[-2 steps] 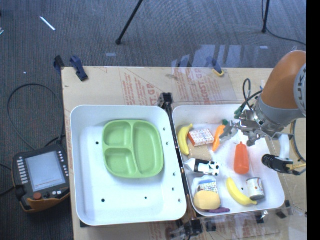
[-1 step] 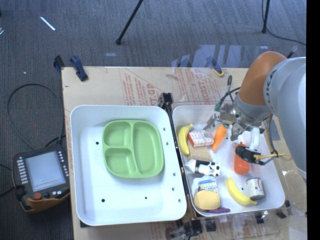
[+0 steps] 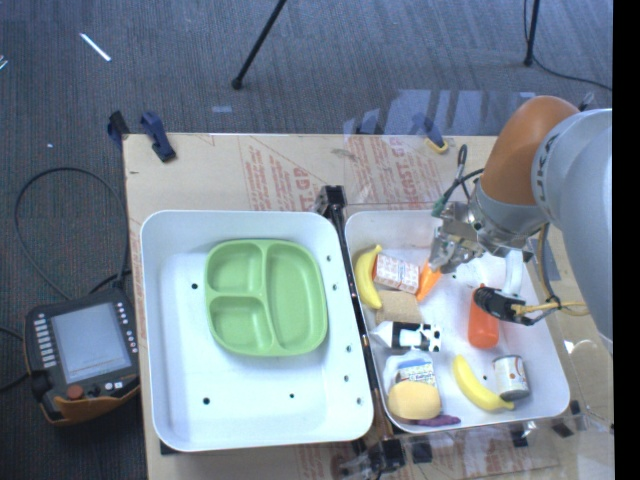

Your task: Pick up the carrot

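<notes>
Nearest the camera in the right bin [image 3: 555, 368] lie a yellow lemon [image 3: 414, 401], a can [image 3: 511, 377] and a banana [image 3: 478, 385], with an orange cup [image 3: 483, 326] behind them. Farther back the carrot [image 3: 429, 281] rests tilted beside a small box [image 3: 397, 272], at about three o'clock from it. The gripper [image 3: 452, 251] sits just above the carrot's upper end; whether its fingers are spread or closed around it I cannot tell.

The arm [image 3: 585, 183] is a thick, rounded, light grey body with a broad orange band above the wrist. Its end effector [image 3: 452, 251] is small, metallic grey, with thin dark cables beside it.
</notes>
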Motion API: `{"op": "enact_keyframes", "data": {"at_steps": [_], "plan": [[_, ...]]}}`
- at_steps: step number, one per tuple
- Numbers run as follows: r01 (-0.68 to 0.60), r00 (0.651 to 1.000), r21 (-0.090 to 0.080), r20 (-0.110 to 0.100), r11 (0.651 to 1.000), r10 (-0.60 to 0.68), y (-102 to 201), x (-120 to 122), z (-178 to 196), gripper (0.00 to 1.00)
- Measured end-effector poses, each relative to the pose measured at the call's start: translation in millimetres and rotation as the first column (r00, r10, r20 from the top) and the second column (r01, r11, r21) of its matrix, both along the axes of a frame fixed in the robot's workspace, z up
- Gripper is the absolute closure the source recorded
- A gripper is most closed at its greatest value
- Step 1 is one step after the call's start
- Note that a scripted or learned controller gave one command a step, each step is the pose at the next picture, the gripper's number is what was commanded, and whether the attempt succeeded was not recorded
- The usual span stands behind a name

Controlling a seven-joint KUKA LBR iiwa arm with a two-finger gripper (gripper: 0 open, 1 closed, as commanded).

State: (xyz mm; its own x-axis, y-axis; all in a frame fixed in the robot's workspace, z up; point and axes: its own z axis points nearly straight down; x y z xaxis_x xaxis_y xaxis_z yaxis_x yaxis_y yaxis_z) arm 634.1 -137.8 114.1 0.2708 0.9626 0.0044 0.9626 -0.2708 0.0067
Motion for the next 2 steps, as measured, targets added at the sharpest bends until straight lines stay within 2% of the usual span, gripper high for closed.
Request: {"op": "enact_keyframes", "data": {"at_steps": [1,2], "plan": [[-0.276,0.961,0.003,-0.013,0.961,0.276,21.6,-88.9,-28.3,1.0],[0.037,0.999,0.001,-0.014,0.999,-0.037,62.3,-158.4,72.6,1.0]]}}
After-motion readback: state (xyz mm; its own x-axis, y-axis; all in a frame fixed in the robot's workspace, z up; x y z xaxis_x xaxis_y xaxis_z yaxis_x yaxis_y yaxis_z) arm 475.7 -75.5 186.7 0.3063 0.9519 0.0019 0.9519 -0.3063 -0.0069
